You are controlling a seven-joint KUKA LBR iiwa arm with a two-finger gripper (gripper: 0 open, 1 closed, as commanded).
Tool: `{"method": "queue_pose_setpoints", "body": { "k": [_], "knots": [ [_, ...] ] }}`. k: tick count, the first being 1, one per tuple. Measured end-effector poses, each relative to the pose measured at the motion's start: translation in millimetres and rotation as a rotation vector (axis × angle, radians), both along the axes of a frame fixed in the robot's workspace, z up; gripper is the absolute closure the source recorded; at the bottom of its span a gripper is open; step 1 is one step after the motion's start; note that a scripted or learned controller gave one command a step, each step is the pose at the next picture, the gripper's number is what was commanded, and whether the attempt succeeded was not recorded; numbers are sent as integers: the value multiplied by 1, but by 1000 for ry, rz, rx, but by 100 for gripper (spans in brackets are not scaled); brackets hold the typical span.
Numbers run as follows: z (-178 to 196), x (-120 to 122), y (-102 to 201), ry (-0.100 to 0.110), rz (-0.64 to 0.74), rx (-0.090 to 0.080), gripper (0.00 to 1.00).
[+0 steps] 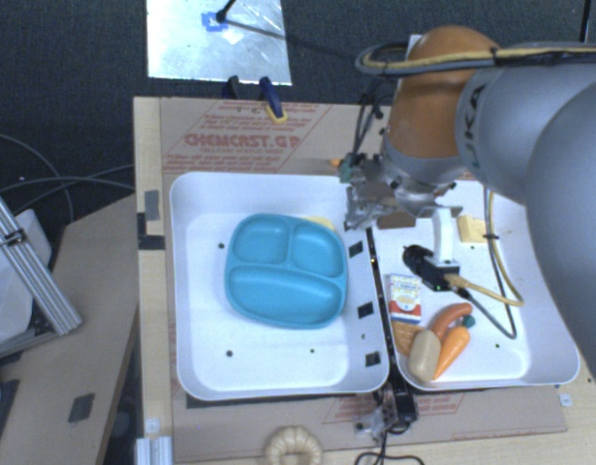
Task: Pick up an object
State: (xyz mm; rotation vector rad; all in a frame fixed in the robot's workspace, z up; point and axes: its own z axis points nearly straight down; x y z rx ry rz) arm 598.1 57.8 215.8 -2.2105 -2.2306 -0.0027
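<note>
My gripper (360, 211) hangs over the divider between the two bins, at the back right corner of the left bin (196, 356). A blue divided plate (283, 269) lies in the middle of that bin. A small yellow thing (322, 223) peeks out behind the plate's far right edge, just left of the gripper. The right bin (545, 361) holds a small red-and-white carton (406, 296), a reddish sausage (451, 316), an orange carrot (454, 349), a pale oval piece (424, 356) and a pale yellow block (470, 228).
The grey arm with its orange band (438, 76) covers the back and right of the right bin. A cardboard sheet (241, 139) lies under the bins, with a shiny metal plate (218, 27) behind it. A beige ring (293, 446) lies at the front edge.
</note>
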Motion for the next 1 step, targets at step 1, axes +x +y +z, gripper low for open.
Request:
{"method": "queue_pose_setpoints", "body": {
  "k": [1],
  "knots": [
    [5, 1, 40, -2, 0, 0, 100]
  ]
}}
